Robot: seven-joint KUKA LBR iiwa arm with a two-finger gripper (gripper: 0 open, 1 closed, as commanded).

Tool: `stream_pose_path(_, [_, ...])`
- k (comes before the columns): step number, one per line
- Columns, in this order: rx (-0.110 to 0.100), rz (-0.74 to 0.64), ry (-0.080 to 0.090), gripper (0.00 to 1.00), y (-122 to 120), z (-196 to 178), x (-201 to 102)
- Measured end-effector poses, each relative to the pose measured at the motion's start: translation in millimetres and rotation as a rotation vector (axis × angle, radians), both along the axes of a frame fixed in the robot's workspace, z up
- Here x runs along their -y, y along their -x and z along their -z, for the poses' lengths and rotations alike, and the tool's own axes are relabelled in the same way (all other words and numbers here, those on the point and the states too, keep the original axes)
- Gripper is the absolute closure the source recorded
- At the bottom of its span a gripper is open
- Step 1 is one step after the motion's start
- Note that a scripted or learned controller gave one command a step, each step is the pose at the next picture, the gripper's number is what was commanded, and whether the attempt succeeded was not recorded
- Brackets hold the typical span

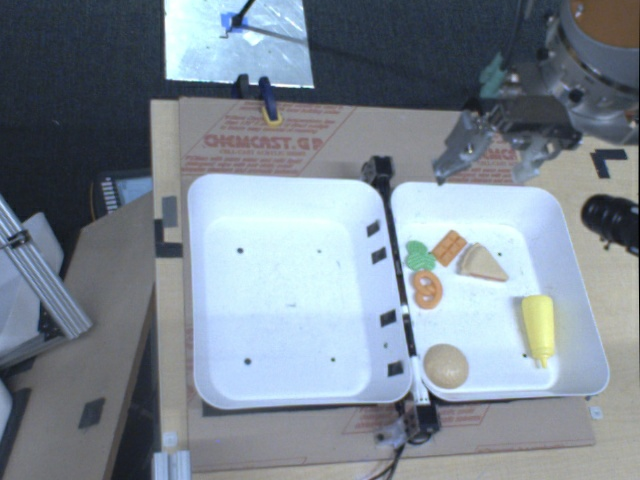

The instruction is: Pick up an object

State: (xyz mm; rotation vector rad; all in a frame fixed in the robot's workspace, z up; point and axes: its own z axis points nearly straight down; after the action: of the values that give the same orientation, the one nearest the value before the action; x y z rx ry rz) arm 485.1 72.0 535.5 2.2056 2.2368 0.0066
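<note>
The gripper point(487, 157) hovers past the right bin's point(570, 243) far rim, fingers spread and empty; the wedge point(482, 264) lies nearer, inside it.

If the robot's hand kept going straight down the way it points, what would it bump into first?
Probably the back rim of the right bin, or bare bin floor just inside it. The hand hangs over that edge, pointing down. The toy foods, like the waffle piece, sit farther forward. Depth is hard to judge here.
</note>
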Motion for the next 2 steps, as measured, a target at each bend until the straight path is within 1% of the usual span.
stream_pose_path(1, [0.004,0.007,0.001,1.0,-2,-11,5])
stream_pose_path(2, [-0.012,0.003,0.004,1.0,-20,121,-79])
